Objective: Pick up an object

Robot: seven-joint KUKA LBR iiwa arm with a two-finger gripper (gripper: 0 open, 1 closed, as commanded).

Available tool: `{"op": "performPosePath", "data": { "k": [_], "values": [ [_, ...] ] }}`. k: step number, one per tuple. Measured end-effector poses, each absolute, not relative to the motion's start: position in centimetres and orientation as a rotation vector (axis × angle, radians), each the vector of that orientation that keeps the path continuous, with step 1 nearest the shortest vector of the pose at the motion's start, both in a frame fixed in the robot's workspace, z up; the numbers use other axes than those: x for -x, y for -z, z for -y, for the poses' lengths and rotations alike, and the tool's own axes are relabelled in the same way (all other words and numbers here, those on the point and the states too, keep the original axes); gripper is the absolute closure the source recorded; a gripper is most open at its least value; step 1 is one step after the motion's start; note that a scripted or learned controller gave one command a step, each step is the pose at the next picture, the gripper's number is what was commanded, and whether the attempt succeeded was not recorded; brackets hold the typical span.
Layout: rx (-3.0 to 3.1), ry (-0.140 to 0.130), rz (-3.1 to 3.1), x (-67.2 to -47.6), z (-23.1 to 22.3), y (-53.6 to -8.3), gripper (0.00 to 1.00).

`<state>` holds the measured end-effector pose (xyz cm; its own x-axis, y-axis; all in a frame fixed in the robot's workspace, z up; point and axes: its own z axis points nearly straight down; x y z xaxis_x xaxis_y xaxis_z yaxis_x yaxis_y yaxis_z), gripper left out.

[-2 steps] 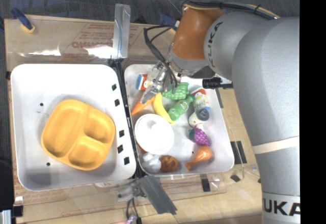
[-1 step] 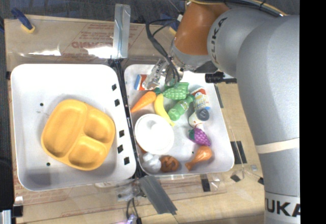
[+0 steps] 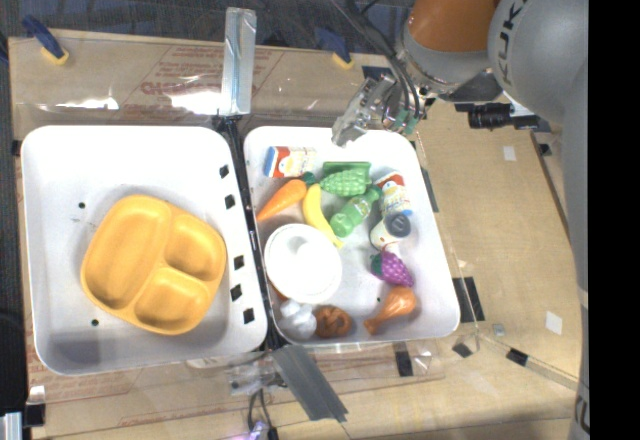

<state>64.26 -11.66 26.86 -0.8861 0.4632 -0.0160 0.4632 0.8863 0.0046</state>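
Right bin point(image 3: 432, 258): toy carrot point(image 3: 282, 199), banana point(image 3: 318, 214), green corn point(image 3: 346, 178), purple grapes point(image 3: 396, 269), drumstick point(image 3: 392, 307), white bowl point(image 3: 302, 262). End effector point(image 3: 352, 127) above back rim, nothing gripped; open or closed, cannot tell. Left bin point(image 3: 50, 228): yellow divided plate point(image 3: 152, 262).

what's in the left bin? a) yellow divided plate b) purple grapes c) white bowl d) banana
a: the yellow divided plate lies alone in the left bin; the white bowl, banana and purple grapes are in the right bin.
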Motion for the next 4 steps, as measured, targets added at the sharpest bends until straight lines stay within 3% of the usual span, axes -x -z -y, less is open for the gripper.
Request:
{"op": "performPosePath", "data": {
  "k": [1, 2, 3, 4],
  "values": [
    [-0.883, 0.002, -3.008, -64.8, 16.0, -32.9, 1.00],
    [-0.870, 0.003, -3.012, -64.9, 15.7, -33.9, 1.00],
    [-0.959, 0.001, -2.996, -61.9, 9.7, -27.0, 1.00],
    [-0.948, 0.002, -2.993, -62.0, 9.8, -28.3, 1.00]
  ]
}}
